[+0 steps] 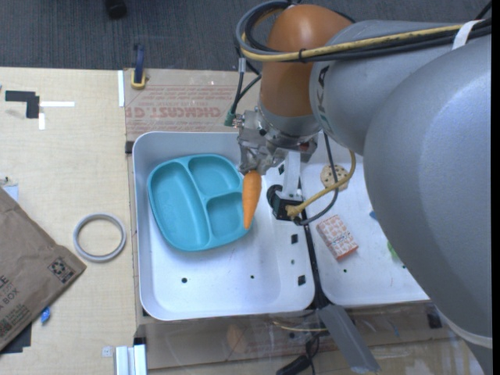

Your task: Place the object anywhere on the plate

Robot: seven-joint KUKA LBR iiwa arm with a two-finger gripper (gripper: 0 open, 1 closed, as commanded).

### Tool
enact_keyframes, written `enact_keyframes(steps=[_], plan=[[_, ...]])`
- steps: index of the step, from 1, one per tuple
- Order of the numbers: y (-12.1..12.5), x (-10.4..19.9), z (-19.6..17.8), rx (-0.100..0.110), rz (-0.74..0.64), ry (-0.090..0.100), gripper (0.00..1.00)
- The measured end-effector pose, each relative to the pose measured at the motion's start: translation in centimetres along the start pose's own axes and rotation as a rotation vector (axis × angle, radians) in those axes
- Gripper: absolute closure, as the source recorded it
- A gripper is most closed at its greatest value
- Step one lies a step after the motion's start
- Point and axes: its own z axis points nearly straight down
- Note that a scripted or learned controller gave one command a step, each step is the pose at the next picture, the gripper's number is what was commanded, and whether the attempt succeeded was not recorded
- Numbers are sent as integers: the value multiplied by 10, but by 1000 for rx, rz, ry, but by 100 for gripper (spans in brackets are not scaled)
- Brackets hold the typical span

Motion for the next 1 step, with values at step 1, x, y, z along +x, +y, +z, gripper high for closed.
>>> enact_keyframes(steps=[1], plan=[[0,0,0,0,0,0,0]])
